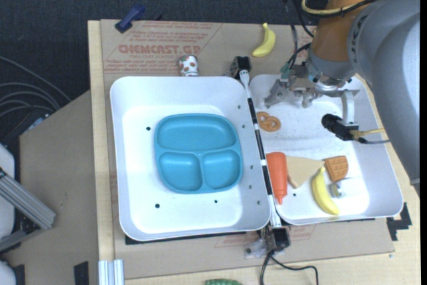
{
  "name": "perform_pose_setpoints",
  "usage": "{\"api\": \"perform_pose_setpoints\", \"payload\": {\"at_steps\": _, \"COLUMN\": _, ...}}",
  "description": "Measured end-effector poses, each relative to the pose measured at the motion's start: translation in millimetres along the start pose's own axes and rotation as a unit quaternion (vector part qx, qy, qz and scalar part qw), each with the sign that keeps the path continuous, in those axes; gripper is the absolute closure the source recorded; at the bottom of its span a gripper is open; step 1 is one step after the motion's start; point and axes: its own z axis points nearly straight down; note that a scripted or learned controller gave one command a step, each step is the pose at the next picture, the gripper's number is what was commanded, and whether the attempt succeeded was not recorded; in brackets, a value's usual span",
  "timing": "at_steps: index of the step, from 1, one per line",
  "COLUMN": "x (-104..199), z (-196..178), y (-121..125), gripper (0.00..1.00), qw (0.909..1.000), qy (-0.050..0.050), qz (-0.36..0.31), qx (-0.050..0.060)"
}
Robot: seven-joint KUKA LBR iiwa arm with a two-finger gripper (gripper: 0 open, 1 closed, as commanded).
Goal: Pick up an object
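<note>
1. Your bench [167, 43] carries two white bins side by side.
2. The arm [373, 30] reaches in from the right, over the right bin [300, 123].
3. The left bin [133, 103] holds a blue tray [197, 151].
4. The pincer [293, 95] hangs over the right bin's far end; its fingers are spread, gripping nothing.
5. Near edge: carrot [277, 175], wedge [301, 170], banana [323, 193], waffle [336, 167].
6. A pretzel [268, 121] lies just below the pincer.
</note>
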Motion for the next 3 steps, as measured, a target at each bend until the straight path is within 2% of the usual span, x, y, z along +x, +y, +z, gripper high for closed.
{"api": "perform_pose_setpoints", "payload": {"at_steps": 1, "x": 0, "z": -10, "y": 1, "gripper": 1.00, "qw": 1.0000, "qy": 0.000, "qz": 0.000, "qx": -0.001}}
{"api": "perform_pose_setpoints", "payload": {"at_steps": 2, "x": 0, "z": -10, "y": 0, "gripper": 0.00, "qw": 1.0000, "qy": 0.000, "qz": 0.000, "qx": -0.001}}
{"api": "perform_pose_setpoints", "payload": {"at_steps": 3, "x": 0, "z": -21, "y": 1, "gripper": 1.00, "qw": 1.0000, "qy": 0.000, "qz": 0.000, "qx": -0.002}}
